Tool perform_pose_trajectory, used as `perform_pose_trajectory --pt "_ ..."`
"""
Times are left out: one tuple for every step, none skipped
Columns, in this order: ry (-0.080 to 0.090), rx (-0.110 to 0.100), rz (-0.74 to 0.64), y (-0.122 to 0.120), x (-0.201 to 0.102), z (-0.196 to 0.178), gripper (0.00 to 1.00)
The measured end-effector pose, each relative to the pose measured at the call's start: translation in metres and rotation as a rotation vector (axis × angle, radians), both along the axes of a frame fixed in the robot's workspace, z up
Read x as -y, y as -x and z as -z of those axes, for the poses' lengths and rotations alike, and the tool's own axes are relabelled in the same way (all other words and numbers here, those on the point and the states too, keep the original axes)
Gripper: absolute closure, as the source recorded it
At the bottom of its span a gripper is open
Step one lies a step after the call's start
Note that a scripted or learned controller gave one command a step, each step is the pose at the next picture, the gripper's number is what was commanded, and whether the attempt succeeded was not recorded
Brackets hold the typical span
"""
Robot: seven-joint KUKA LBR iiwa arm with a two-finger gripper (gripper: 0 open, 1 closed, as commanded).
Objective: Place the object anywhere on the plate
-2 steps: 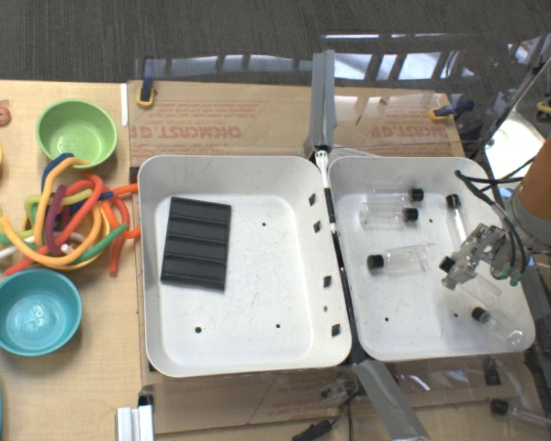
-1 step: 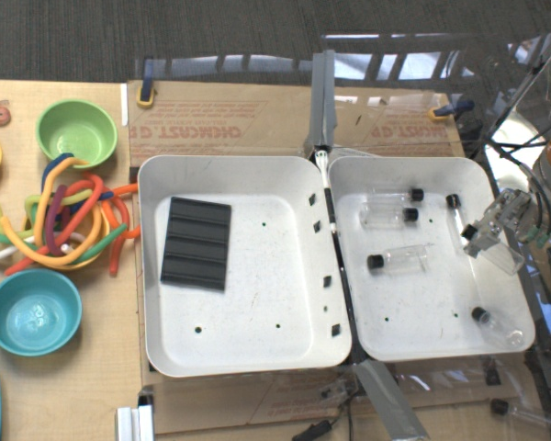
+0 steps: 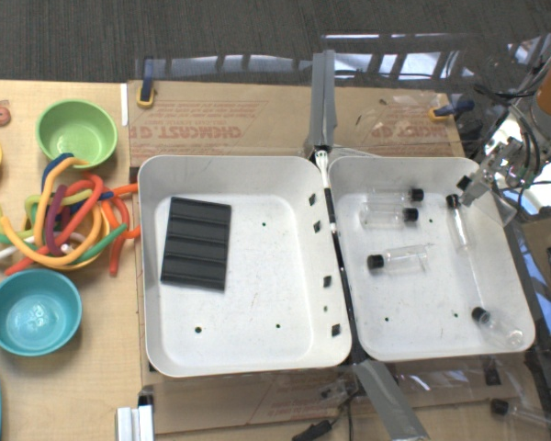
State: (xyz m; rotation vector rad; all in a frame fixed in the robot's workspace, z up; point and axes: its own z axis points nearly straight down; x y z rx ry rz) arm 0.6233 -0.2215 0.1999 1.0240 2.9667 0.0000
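Gripper (image 3: 475, 188) sits at the right white bin's (image 3: 523, 274) upper right rim, near clear plastic vials w/ black caps (image 3: 399, 261). Can't tell its state. Flat black ribbed plate (image 3: 196, 243) lies in left white bin (image 3: 257, 356).

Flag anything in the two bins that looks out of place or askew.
The clear vials in the right bin lie on their sides, scattered at different angles. The black ridged block in the left bin sits slightly tilted.

Overhead slanted view of both bins (image 3: 248, 175)
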Motion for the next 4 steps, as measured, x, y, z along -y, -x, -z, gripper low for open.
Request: perform_pose_trajectory --pt "0.0 -0.001 -0.058 0.057 0.001 0.042 1.0" --pt "0.001 0.002 -0.13 0.005 0.001 0.002 1.0" --pt "0.0 -0.001 -0.24 0.057 0.0 0.044 1.0" --pt "0.001 0.002 -0.194 0.025 0.0 -0.003 1.0"
